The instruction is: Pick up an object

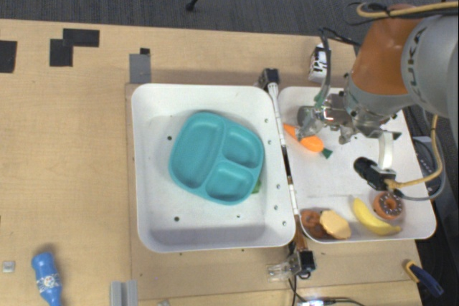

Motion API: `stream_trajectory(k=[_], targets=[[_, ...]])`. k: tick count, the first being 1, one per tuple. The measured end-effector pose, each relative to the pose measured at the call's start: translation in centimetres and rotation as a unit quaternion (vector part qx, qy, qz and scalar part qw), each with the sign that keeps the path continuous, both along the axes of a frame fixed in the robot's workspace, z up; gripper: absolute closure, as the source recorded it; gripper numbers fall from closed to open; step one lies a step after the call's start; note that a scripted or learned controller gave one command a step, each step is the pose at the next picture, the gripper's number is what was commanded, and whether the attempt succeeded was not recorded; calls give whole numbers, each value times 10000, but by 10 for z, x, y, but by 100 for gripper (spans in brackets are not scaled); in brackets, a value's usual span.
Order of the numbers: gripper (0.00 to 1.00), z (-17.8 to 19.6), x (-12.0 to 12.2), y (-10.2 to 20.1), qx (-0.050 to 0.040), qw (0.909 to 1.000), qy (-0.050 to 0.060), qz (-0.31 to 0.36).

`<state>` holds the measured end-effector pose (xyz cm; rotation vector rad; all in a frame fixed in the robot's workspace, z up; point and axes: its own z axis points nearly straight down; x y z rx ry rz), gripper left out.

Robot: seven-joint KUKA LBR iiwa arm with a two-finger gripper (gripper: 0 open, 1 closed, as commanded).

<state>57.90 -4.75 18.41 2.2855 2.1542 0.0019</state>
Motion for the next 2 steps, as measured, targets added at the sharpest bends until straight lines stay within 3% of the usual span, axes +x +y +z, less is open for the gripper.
stream_trajectory(k=[1, 2], targets=[[0, -97, -12, -49, -12, 9988, -28, 492], [0, -98, 52, -35, -5, 9996, -26, 294]])
